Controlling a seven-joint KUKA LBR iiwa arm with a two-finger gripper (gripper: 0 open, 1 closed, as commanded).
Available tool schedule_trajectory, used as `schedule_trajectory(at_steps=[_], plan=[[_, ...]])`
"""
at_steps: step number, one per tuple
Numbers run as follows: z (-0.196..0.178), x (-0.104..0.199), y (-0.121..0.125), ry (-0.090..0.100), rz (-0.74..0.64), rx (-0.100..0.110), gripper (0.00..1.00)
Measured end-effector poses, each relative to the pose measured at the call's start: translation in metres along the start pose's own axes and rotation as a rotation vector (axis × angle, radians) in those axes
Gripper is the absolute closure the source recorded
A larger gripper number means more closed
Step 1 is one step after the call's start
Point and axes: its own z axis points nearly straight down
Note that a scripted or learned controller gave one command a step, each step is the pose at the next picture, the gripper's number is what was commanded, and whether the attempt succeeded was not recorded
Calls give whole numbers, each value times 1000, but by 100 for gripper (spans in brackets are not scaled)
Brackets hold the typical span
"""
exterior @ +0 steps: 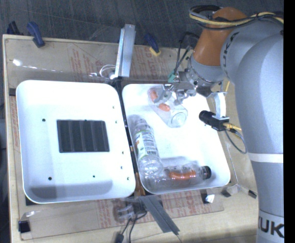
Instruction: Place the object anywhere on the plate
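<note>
Reaching in from the right, the arm (249,70) is held over the far part of the right bin (216,151), with the gripper (177,88) brought low against a clear cup (177,116) that lies tilted there, orange pieces (163,107) showing through its wall. Whether the gripper is apart or clamped on anything cannot be told, since its tip is blurred into the cup's transparent rim. The cup is judged to be the object meant, as it is the thing the gripper is set over; it is seen in the right bin, not on the plate. The plate (83,135), a dark ribbed rectangle, is laid flat in the middle of the left bin (36,100), well apart from the gripper, so that a carry across the wall between the bins would be needed. Two clear bottles are left in the right bin: one (145,140) lying along the left wall, another (180,172) lying along the near wall. Both bins are carried side by side on the counter (61,216), at whose far edge blue clamps (36,34) are fastened.
</note>
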Motion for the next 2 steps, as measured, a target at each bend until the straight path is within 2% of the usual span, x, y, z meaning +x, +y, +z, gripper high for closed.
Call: schedule_trajectory(at_steps=[1,2], plan=[[-34,59,-13,-1,10,-17,100],[-81,103,-34,-1,24,-20,100]])
